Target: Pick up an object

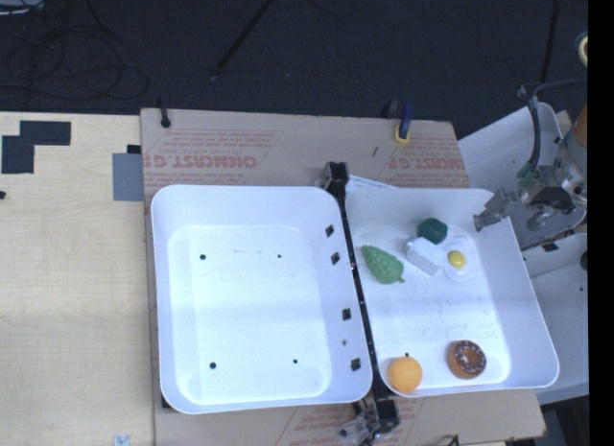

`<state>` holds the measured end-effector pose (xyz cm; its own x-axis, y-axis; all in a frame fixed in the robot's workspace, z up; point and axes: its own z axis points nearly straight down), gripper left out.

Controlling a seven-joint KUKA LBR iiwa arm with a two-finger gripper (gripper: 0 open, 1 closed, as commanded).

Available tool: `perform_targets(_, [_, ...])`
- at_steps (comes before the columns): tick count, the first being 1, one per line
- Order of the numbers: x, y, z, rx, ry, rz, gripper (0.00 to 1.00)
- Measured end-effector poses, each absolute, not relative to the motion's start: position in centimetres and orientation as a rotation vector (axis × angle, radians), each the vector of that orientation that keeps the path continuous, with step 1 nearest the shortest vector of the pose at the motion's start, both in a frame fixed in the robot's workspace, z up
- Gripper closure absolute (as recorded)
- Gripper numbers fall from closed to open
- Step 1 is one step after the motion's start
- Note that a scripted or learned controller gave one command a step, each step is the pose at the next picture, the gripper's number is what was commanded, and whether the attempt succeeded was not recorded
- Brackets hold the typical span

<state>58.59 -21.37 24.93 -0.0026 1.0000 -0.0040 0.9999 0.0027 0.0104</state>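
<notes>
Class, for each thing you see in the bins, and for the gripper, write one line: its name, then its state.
Gripper: over the right bin's far rim, holding nothing.
Green leafy toy: lying flat.
Dark green piece: resting.
White block: lying tilted.
Fried egg: yolk up.
Orange: resting near front rim.
Doughnut: lying flat.

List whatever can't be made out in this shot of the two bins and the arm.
- Gripper: small and dim at the right bin's far rim; finger state unreadable.
- Arm: cut off by the camera view's right edge.
- White block beside the dark green object: too small to identify, contact unclear.
</notes>
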Motion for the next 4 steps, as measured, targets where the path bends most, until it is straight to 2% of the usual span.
perform_targets(1, [54.6, -21.3, 25.2, 2.225, 2.223, -0.003, 0.0])
perform_targets(2, [52.3, -21.3, 21.9, 2.227, 2.224, -0.005, 0.0])
perform_targets(3, [52.1, -21.3, 20.4, 2.225, 2.224, -0.003, 0.0])
perform_targets(4, [55.7, -21.4, 15.9, 2.221, 2.224, -0.002, 0.0])
